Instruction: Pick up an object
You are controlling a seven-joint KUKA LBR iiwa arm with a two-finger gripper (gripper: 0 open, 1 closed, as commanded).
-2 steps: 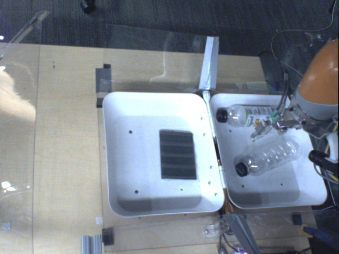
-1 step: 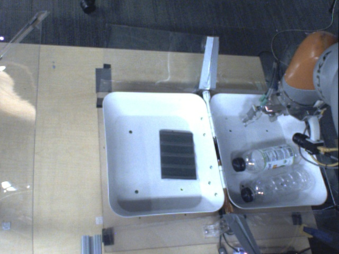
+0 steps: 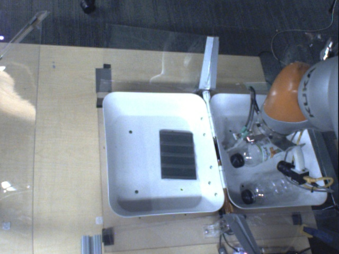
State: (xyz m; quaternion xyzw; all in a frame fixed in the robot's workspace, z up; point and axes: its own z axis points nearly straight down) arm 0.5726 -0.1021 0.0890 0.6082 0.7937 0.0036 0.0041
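The left bin (image 3: 122, 157) on the table (image 3: 58, 142) holds a dark ribbed block (image 3: 178, 154) at its centre; in the right bin (image 3: 233, 110), the gripper (image 3: 249, 139) sits over a clear bottle (image 3: 251, 153), fingers' state impossible to tell; another clear bottle (image 3: 265, 190) lies at 6 o'clock.

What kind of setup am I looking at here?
Most likely a lab bin-picking cell: two shallow white bins, left bin and right bin, on a wooden bench, with the grey robot arm reaching into the right one.
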